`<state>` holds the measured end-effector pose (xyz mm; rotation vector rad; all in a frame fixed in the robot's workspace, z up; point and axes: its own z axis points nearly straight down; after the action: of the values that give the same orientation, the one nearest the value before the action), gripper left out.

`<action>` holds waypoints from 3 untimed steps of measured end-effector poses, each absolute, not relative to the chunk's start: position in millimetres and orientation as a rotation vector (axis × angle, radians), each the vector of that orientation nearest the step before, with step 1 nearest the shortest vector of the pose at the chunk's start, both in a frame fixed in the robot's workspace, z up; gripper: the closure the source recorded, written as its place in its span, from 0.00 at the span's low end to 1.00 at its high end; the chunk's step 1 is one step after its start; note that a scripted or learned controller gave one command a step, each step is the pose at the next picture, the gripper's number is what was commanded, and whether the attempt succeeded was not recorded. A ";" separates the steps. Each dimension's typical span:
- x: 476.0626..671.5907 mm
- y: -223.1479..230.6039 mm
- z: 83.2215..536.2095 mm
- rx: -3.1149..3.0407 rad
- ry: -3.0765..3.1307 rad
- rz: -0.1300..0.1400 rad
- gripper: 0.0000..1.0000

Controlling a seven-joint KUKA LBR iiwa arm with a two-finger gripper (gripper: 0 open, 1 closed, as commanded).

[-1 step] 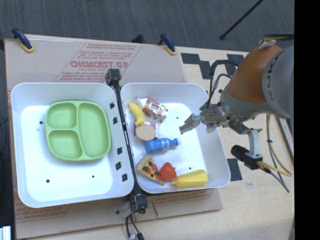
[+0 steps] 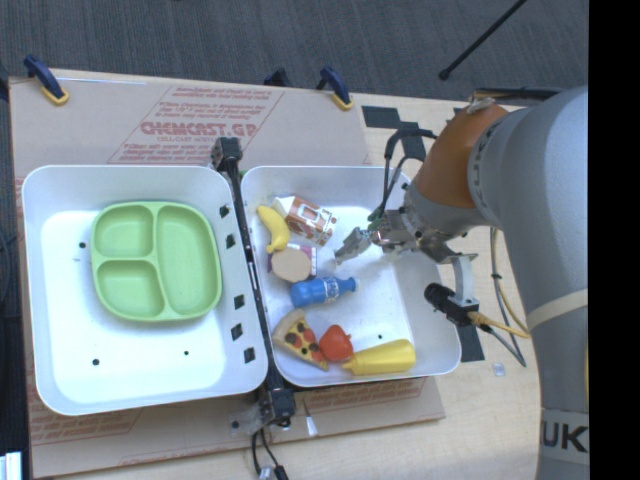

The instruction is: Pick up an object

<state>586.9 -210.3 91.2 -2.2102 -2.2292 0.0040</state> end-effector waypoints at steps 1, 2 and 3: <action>587.6 -210.0 102.0 -2.205 -2.234 0.004 1.00; 483.6 -211.5 120.4 -2.213 -2.225 0.004 1.00; 476.7 -211.4 155.7 -2.217 -2.225 0.000 1.00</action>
<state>476.7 -211.4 155.7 -2.2171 -2.2246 0.0002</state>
